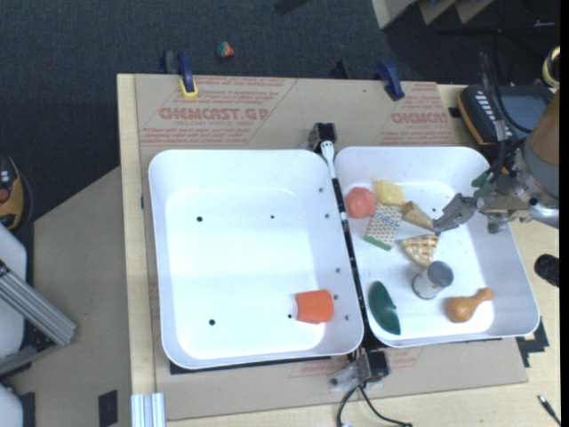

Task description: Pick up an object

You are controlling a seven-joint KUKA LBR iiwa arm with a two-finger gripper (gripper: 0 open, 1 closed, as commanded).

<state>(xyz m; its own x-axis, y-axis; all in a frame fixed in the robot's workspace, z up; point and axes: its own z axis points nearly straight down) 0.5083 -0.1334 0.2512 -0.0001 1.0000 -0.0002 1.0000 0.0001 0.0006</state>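
Observation:
My gripper [452, 213] hangs over the right bin [507, 265], in its upper middle part, with the arm coming in from the right. Its tip is just right of a tan wedge [415, 214] and above a waffle-patterned piece [421, 248]. Nearby lie a red ball [360, 203], a yellow block [388, 192], a checkered card [383, 228], a grey cylinder [432, 280], a dark green oval [384, 307] and a brown gourd shape [467, 305]. An orange block [314, 306] sits in the left bin [231, 238], near its front right corner.
The two bins meet at a dark divider [342, 238]. Blue clamps [388, 80] hold the cardboard base at the back. A black and orange device [480, 114] lies beyond the right bin's far corner.

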